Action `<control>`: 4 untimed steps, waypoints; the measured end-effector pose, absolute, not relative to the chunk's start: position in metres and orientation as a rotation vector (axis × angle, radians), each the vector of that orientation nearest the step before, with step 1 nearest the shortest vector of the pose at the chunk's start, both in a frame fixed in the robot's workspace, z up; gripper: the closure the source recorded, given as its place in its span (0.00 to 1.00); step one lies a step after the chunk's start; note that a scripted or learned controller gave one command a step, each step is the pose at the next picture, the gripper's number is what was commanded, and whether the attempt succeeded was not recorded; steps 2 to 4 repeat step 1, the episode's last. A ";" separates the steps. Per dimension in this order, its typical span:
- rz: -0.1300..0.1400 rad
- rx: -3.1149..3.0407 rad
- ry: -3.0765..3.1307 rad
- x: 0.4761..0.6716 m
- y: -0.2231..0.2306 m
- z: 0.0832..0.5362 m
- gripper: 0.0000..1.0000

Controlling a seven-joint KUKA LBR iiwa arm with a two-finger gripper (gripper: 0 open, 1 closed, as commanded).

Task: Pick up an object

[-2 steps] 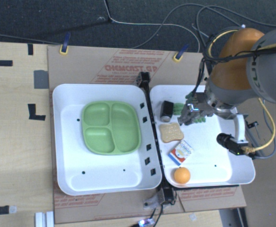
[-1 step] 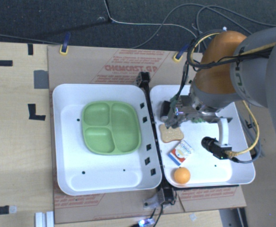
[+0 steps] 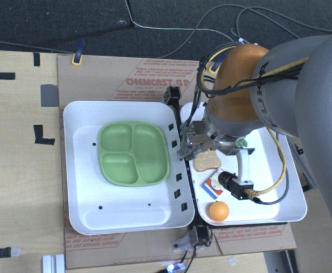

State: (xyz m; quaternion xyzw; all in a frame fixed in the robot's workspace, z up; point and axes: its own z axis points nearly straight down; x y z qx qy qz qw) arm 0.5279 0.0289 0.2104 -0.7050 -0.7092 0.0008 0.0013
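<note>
In the right bin [image 3: 279, 206] lie a tan slice of toast [image 3: 207, 162], a small red, white and blue packet [image 3: 213, 187] and an orange [image 3: 218, 210] near the front wall. The arm's orange band and grey wrist hang over the back of this bin. My gripper [image 3: 195, 143] is low at the bin's left side, just behind the toast, and the wrist hides most of it. A bit of green [image 3: 243, 144] peeks out from under the wrist.
The left bin [image 3: 78, 152] holds a green sectioned plate [image 3: 134, 153]. A divider with black clips [image 3: 180, 169] runs between the bins. Cables loop over the right bin's middle, with a black connector [image 3: 234, 185] beside the packet.
</note>
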 end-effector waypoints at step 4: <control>0.002 -2.213 -2.227 0.528 0.081 0.208 1.00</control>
